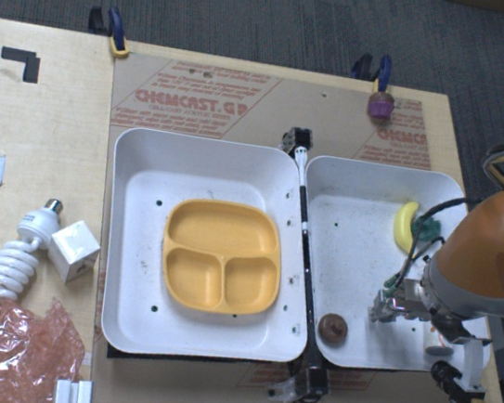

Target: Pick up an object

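The right bin (363, 212) holds a yellow banana-shaped object (404, 225) by its far right wall and a small brown round object (334, 327) near its front left corner. My gripper (389, 308) hangs low over the right half of this bin, right of the brown object and nearer than the yellow one. The grey and orange arm (483, 254) covers the bin's right side. A yellow three-compartment plate (222, 257) lies in the middle of the left bin (143, 180).
A black divider bar (303, 222) runs between the bins. Left of the bins lie a spiral light bulb (19, 255), a small white box (74, 250) and a crumpled pink bag (18, 353). A purple object (381, 103) sits on the board behind the right bin.
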Motion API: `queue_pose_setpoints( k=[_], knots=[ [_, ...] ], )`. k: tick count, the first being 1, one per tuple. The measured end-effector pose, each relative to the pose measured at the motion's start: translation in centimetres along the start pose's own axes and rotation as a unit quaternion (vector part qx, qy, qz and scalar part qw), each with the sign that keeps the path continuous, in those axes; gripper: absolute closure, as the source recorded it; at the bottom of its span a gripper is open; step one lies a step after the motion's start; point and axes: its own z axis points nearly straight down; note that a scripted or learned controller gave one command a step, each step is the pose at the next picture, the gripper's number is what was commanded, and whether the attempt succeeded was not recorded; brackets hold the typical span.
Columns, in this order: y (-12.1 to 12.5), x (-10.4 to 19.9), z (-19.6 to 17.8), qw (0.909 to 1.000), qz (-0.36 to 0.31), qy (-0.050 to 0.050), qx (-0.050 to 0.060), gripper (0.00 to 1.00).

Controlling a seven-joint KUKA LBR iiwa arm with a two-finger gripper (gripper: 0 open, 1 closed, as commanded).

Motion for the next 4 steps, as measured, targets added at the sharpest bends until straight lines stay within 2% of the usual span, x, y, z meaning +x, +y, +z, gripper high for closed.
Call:
queue_pose_setpoints(
  k=[1, 2, 3, 4],
  knots=[
    [2.1, 3.7, 0.0, 1.0000, 0.000, 0.000, -0.001, 0.00],
    [2.2, 3.6, -1.0, 1.0000, 0.001, -0.001, -0.002, 1.00],
    [0.4, 10.1, -12.3, 1.0000, -0.001, -0.001, -0.001, 1.00],
    [5.0, 10.1, -10.0, 1.0000, -0.002, -0.001, -0.001, 1.00]
  ],
)
